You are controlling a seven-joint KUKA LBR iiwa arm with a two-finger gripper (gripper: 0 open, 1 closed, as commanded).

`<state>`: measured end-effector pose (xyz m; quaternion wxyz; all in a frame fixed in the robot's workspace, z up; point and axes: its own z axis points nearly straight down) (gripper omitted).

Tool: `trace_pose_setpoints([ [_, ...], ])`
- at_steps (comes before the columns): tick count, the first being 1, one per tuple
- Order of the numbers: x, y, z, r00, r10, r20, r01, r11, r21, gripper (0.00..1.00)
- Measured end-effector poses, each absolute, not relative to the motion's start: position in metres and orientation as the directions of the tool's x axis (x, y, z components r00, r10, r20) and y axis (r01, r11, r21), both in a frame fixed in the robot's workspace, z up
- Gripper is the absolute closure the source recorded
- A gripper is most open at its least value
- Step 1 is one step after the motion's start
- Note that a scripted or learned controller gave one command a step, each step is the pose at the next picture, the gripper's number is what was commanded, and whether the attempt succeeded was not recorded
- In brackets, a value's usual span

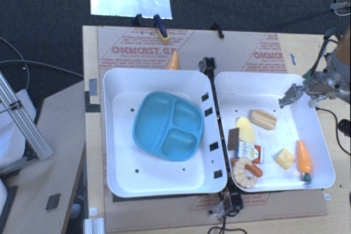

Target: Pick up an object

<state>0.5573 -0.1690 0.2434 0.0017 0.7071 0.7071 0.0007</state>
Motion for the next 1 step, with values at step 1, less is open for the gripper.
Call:
trace_pose_setpoints([
  [1, 0.5275, -0.1846, 0.0842, 0.001, 1.000, 0.001, 1.000, -0.001, -0.004, 0.00],
])
